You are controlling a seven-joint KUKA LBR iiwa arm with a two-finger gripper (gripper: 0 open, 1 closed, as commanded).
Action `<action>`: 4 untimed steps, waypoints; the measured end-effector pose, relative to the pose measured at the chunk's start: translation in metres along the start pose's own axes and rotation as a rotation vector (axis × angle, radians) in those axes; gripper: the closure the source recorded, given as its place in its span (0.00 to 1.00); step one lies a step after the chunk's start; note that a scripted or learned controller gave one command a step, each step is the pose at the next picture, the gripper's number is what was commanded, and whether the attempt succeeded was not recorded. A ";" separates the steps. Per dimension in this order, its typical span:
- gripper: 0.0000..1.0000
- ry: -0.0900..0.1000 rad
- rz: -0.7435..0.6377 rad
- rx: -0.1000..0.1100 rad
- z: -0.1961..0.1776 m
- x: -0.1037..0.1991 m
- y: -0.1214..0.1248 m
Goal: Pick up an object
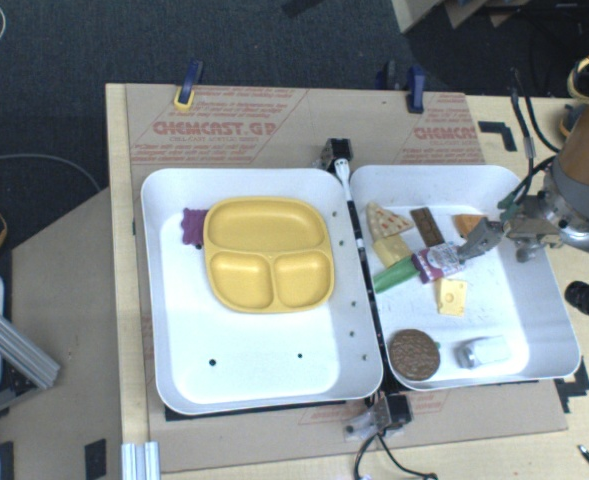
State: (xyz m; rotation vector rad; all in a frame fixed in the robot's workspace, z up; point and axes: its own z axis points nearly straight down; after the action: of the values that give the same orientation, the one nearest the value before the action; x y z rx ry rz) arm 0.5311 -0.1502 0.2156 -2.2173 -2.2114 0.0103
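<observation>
The right bin (534, 298) holds several small items. A tan wedge (386, 222), a dark brown bar (426, 226) and an orange piece (468, 224) lie at its far side. A green stick (394, 273) lies beside a purple-and-white piece (440, 262). Nearer the front are a yellow square (453, 296), a round brown patty (414, 354) and a clear, whitish piece (481, 351). My gripper (466, 250) reaches in from the right, low over the bin, its tip right at the purple-and-white piece. I cannot see whether it is touching it.
The left bin (174, 348) carries a yellow three-compartment plate (269, 252) with a purple item (192, 226) against the plate's left edge. A ridge (359, 268) divides the two bins. Clamps (186, 90) hold the brown board at the back.
</observation>
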 end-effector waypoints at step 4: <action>0.00 0.000 -0.002 -0.006 0.132 0.008 -0.003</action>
State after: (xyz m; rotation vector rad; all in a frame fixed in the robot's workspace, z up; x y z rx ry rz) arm 0.5261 -0.1417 0.0832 -2.2180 -2.2171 0.0030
